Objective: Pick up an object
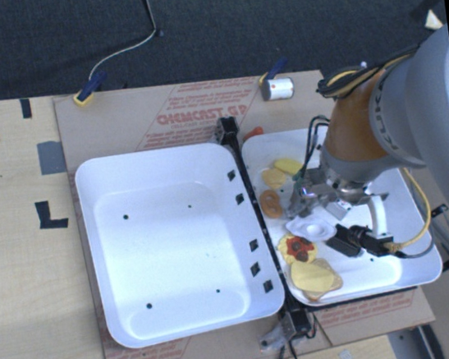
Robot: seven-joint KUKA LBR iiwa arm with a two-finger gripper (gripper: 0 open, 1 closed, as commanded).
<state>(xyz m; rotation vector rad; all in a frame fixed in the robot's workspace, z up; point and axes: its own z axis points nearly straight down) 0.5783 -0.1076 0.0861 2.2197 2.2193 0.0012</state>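
From my remote seat I see the arm (390, 122) reaching in from the right and bending down over the right bin (392, 277), with the gripper (308, 197) low above the bin's left half. At this slant its tip is a tangle of grey metal, so I cannot tell whether it is spread or closed, and I see nothing held in it. The objects to pick all lie in that bin, crowded towards the wall it shares with the left bin (168, 249). A yellow piece (287, 165) sits at the far end, touching a tan piece (274, 178). An orange-brown round piece (271, 204) lies just beside the gripper, on its left. A white piece (310, 227) rests directly below the gripper in the view. Nearer to me there is a yellow piece with a red patch (298, 247), and a pale yellow lump (315, 278) lies against the near wall. Both bins stand on a cardboard sheet (158, 117) with red print, and a small silvery cylinder (280, 88) lies on that sheet beyond the right bin.
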